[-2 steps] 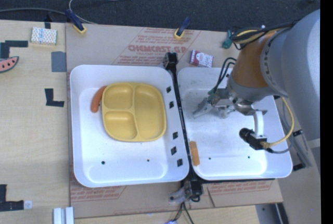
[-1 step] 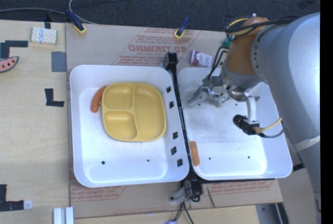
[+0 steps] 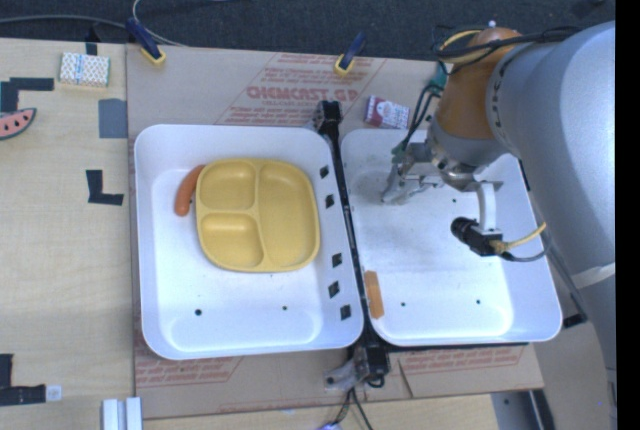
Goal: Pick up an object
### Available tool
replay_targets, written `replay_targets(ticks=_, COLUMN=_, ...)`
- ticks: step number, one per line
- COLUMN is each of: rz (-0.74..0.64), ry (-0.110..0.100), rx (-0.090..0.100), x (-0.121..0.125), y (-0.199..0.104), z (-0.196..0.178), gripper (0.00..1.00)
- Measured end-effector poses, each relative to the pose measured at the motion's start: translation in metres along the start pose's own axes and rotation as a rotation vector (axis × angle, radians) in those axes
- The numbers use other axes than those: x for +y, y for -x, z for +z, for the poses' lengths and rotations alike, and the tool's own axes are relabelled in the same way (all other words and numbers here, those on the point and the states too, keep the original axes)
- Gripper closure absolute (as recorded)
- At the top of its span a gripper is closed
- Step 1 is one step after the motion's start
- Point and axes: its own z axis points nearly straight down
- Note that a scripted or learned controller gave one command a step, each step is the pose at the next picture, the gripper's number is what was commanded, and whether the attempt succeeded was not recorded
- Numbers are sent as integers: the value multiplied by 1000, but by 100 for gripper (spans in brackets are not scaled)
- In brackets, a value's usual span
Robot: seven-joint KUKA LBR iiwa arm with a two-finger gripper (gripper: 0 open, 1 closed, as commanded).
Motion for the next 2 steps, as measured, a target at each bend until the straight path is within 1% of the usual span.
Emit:
replay_targets(ticks=1, rz=0, ry=-3, rx=3, x=-58, y=-93, z=-89, gripper=100)
replay_targets(ticks=2, rz=0, ry=-4, rx=3, x=-58, y=-93, z=-89, gripper=0)
